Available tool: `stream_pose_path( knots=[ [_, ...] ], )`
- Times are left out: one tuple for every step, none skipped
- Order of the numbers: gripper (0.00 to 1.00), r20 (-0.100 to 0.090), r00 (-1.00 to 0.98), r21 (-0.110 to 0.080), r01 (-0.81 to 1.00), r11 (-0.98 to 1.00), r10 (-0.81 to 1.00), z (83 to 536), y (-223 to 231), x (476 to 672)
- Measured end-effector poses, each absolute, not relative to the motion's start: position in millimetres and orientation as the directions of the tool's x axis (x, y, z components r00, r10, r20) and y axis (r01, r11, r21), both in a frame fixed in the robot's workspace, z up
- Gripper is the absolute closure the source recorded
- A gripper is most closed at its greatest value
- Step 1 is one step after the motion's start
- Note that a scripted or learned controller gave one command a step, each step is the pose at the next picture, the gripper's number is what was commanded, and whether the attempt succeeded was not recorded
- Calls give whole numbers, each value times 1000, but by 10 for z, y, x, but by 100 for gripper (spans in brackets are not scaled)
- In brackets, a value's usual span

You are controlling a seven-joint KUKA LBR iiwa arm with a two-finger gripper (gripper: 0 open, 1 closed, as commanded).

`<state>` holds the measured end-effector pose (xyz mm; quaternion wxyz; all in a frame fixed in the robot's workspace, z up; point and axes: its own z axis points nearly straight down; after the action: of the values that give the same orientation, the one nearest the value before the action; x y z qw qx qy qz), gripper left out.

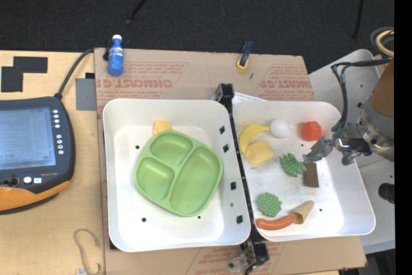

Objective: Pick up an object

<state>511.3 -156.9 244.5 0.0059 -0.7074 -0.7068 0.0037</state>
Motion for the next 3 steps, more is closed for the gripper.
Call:
stream_pose_path(
  knots=[
    [0,1,-1,-4,1000,1,1000,2496,-1572,5133],
    [0,2,-1,-8,1000,1,1000,2046,-1593,5166],
    [0,3,-1,-8,1000,1,1000,1604,-1562,5196]
  ],
)
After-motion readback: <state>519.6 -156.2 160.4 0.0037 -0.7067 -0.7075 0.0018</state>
